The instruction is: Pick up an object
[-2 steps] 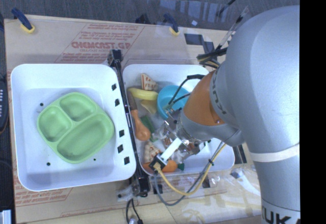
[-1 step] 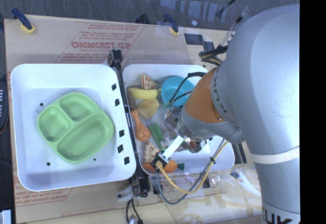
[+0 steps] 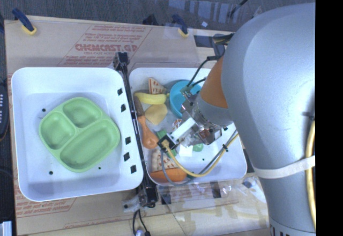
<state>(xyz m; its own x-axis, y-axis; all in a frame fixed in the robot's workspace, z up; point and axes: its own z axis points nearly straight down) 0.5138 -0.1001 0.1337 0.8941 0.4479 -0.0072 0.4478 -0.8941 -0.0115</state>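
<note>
The right white bin [image 3: 236,168] holds a heap of toy food. A yellow banana [image 3: 151,98] lies near its back left, with a tan cracker slice [image 3: 156,86] behind it and a blue cup [image 3: 178,98] to its right. A pale yellow lump [image 3: 156,115] and an orange carrot [image 3: 144,128] lie along the left wall. A checked waffle piece [image 3: 164,162] rests on an orange-brown piece [image 3: 170,176] at the front. My gripper [image 3: 193,138] is low over the middle of this heap, beside a small green item [image 3: 199,147]. The wrist hides what lies under it.
The left white bin [image 3: 27,176] holds a green divided plate [image 3: 79,133]. A black clip strip [image 3: 127,122] runs between the two bins. Both bins sit on brown cardboard [image 3: 102,44]. The grey arm [image 3: 273,95] covers the right bin's right side.
</note>
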